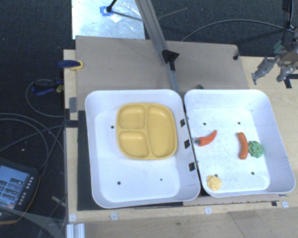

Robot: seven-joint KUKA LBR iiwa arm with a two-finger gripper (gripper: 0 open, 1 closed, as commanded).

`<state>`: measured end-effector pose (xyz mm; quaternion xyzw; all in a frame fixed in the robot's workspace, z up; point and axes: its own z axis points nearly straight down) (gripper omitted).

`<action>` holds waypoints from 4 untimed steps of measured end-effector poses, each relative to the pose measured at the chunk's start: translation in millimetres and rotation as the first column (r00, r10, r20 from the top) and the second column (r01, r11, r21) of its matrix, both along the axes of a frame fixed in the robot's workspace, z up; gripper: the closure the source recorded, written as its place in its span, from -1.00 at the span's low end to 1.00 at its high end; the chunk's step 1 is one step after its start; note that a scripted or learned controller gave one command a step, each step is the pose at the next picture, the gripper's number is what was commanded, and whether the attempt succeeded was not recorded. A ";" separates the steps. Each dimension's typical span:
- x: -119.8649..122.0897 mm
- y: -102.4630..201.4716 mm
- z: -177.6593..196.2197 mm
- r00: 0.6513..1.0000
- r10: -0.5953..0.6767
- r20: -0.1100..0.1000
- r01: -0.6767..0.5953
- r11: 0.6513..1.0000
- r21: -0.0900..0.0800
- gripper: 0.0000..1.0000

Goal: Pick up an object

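Four small objects are seen lying apart in the right shallow white bin [228, 100]: a curved red-orange chilli-shaped piece [207, 138] near the left wall, an upright orange sausage-shaped piece [243, 145] touching a green broccoli-like lump [256, 149], and a pale yellow knobbly lump [214, 183] at the near left corner. The gripper [272, 71] is held above the counter [258, 66] beyond that bin's far right corner, spread open with nothing between its fingers, the arm above it being cut off by the frame edge. A yellow three-compartment plastic plate [146, 131] is seated in the left white bin [102, 182].
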<state>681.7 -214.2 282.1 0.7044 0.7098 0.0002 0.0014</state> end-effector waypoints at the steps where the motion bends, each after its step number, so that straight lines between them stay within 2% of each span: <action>1: -0.1 -0.3 0.0 1.000 0.001 -0.001 -0.001 1.000 -0.001 -1.00; 4: 10.3 -2.1 -126.3 1.000 0.001 -0.003 -0.001 1.000 0.000 -1.00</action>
